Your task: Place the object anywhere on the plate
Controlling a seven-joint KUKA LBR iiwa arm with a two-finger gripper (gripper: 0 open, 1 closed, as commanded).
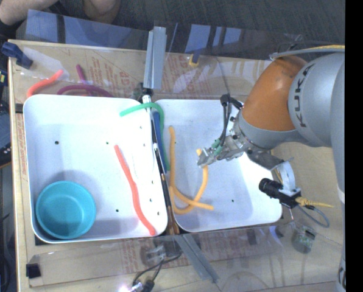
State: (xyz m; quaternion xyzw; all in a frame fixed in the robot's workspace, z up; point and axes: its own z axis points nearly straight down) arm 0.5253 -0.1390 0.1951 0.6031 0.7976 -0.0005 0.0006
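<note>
the gripper (204, 157) sits over the middle of the right bin (254, 215), and a yellow strand (204, 178) hangs straight down from its tip, so the jaws look pinched on the top end of that strand; the fingers themselves are small and cluttered and their exact spacing is hard to read. the lower end of the strand curves toward the near-left corner of the bin, where it meets a tangle of orange-yellow strips (187, 204) lying on the bin floor, and i cannot tell whether it is one of them or only touching.

judged from this, the step in hand is the lift: the object is picked or half-picked, not yet carried. the blue plate (65, 209), a shallow round dish, rests in the near-left corner of the left bin (78, 123), well apart from the gripper. the next move calls for raising the strand free of the tangle, crossing the divider between the bins leftward, and lowering over the dish. a limp strand may drag its neighbours or slip.

a red strip (131, 187) lies along the left bin's right side, and a green strip (140, 109) drapes over the divider at the far end. the bins stand on a brown bench (108, 62) with loose cables.
</note>
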